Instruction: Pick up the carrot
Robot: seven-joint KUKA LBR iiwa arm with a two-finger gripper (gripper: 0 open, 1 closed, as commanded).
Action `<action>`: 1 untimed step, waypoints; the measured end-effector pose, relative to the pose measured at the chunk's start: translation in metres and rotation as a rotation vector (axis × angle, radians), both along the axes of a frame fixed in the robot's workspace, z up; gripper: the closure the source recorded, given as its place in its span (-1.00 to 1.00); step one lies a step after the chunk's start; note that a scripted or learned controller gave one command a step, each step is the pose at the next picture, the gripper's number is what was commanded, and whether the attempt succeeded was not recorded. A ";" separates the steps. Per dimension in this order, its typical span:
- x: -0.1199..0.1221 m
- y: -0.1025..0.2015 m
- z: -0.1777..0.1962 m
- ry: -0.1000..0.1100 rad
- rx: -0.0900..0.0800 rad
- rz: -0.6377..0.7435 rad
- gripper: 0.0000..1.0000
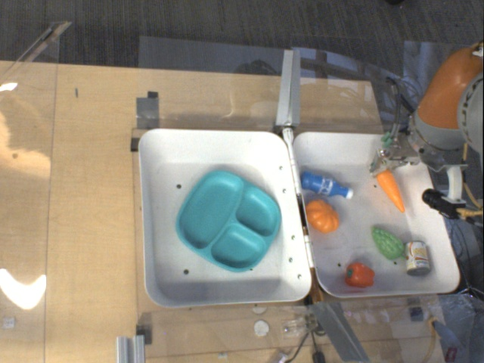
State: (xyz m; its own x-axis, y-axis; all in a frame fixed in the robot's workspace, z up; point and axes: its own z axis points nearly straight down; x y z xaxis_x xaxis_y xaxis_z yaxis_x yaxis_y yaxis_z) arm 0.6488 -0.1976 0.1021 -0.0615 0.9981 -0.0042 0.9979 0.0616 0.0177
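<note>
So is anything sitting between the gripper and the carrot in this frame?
Nothing visible does. The gripper is right at the upper, thick end of the carrot, near the right bin's far right side. The blue bottle, the small orange pumpkin and the green piece all lie apart from it.

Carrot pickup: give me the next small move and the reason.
Probably lift straight up a little. The end effector sits at the top end of the carrot, which hangs tilted in the right bin; a short lift would likely show whether the grip holds.
</note>
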 end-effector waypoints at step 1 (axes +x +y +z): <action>0.004 0.095 0.106 0.009 0.004 -0.100 1.00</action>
